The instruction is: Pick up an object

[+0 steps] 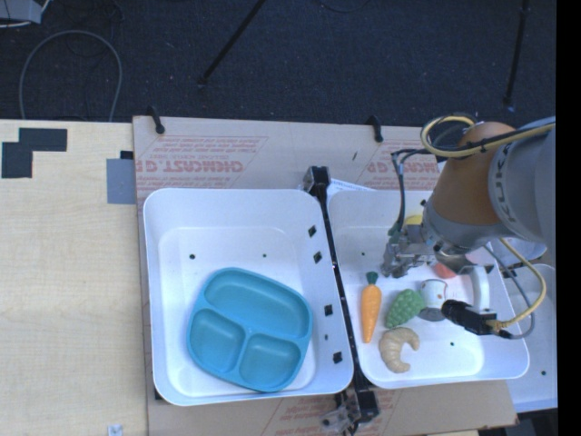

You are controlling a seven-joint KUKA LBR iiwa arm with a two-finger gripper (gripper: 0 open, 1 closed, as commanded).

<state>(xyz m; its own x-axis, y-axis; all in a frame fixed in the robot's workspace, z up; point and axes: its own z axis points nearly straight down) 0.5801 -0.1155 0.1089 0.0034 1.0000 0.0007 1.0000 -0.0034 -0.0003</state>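
In the right bin (508, 366), an orange toy carrot (370, 308) lies upright with its green top pointing toward the back. A green bumpy toy vegetable (404, 307) sits just to its right, and a tan croissant (399, 347) lies in front of both. My gripper (400, 259) hangs low over the bin, just behind and right of the carrot's top and behind the green piece. The grey wrist with its orange band (465, 189) rises behind it. Nothing is visibly held.
The left bin (172, 234) holds a blue divided plate (249, 327). A small white piece (434, 289) and a pink-red piece (445, 270) lie under the wrist. Cables and a black connector (468, 317) hang at the arm's right side. A black divider (329, 280) separates the bins.
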